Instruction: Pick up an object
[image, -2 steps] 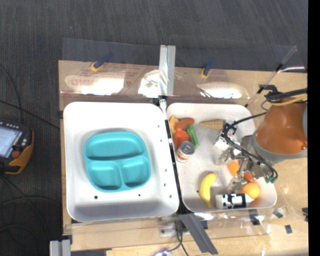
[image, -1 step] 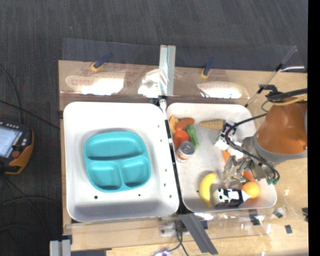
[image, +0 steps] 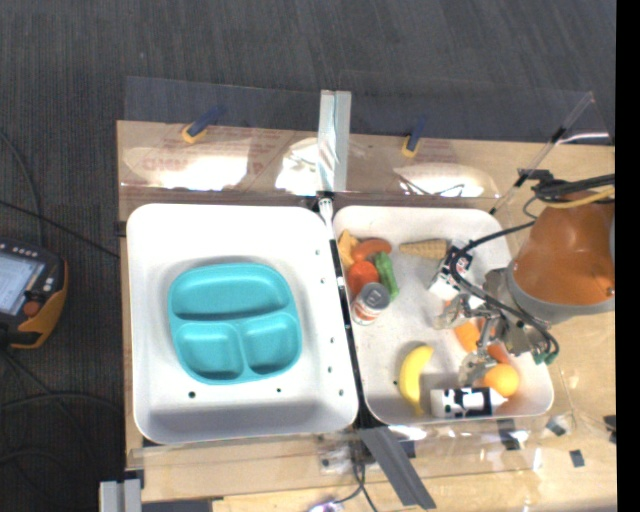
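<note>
- Tabletop (image: 150, 150), tan, carries two shallow white bins side by side; dark carpet around it.
- Left bin (image: 150, 330), centre-left of frame: holds a teal divided tray (image: 236, 320) with three compartments.
- Right bin (image: 420, 225), centre-right of frame: cluttered with small objects.
- Upper left corner of right bin: orange and red toy food (image: 368, 248) next to a green piece (image: 386, 275); a small can (image: 370, 300) lies just below them, near the bin's left wall.
- Upper middle of right bin: an ice-cream cone (image: 425, 247) lying on its side.
- Lower part of right bin: banana (image: 414, 370); just right of it a black-and-white box (image: 468, 401) along the lower wall; an orange fruit (image: 503, 380) touching the box's right end.
- Arm enters from right of frame, orange band (image: 565, 255) uppermost.
- Pincer (image: 487, 345) sits low over the right half of the right bin, above an orange object (image: 466, 335). Cannot tell its opening; cables and metalwork hide it. Nothing visibly held.
- Handheld controller (image: 28, 288) on the carpet at far left of frame.
</note>
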